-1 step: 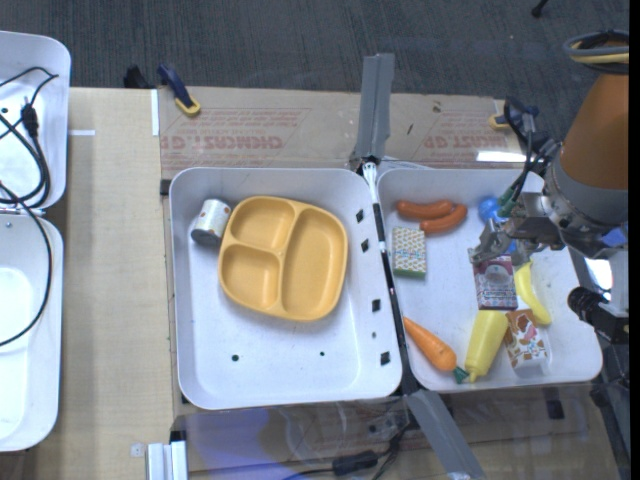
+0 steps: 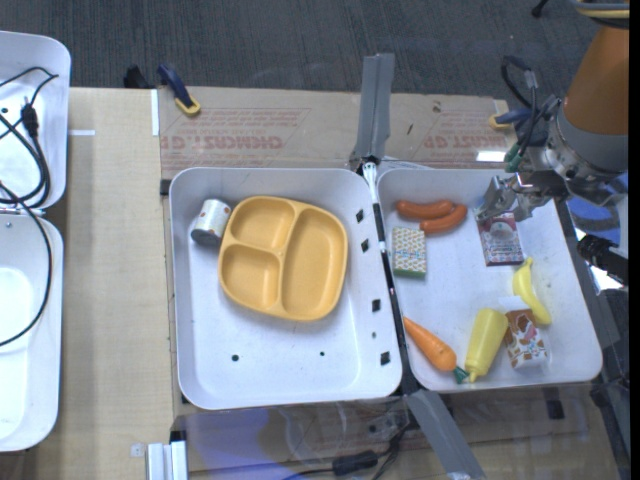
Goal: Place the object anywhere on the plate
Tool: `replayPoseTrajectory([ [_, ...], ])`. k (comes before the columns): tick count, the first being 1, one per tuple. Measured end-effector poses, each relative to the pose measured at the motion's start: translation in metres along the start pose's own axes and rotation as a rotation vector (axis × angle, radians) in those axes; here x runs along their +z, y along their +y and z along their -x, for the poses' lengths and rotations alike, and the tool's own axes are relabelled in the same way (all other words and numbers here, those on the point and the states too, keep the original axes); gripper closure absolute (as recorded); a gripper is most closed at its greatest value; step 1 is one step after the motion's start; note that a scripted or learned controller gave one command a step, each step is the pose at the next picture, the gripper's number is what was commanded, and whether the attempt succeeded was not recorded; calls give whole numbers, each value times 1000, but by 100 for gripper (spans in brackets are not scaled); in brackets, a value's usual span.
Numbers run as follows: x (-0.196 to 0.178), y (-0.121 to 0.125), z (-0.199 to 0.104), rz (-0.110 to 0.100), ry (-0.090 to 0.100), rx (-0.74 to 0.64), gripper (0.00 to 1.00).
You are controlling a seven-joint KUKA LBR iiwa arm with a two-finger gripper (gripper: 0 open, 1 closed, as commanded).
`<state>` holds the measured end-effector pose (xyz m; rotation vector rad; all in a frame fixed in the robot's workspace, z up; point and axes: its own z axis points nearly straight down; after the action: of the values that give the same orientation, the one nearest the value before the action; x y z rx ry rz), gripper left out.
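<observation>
While the yellow plate (image 2: 284, 258) waits in the left bin (image 2: 200, 368), the tool (image 2: 505, 200) hangs low over the right bin (image 2: 580, 368), just above a red-and-white packet (image 2: 501, 242), likely the object it means to pick. From where I stand I cannot tell how the tool is set. Sausages (image 2: 432, 214), a small box (image 2: 408, 251), a carrot (image 2: 430, 341) and a banana (image 2: 530, 290) lie scattered nearby, apart enough to allow a clean grab.

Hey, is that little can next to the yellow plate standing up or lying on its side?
Lying on its side. The can shows its round end facing left and its curved side along the bin floor, beside the plate.
</observation>
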<state>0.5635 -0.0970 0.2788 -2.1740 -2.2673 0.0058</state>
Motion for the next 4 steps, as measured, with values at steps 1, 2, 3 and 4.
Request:
replayPoseTrajectory([
  [1, 11, 27, -75, 1, 1, -182, 100],
  [2, 50, 30, -141, -1, 1, -296, 100],
  [3, 58, 47, -179, 1, 0, -316, 100],
  [4, 39, 63, -232, 4, 0, -544, 100],
])
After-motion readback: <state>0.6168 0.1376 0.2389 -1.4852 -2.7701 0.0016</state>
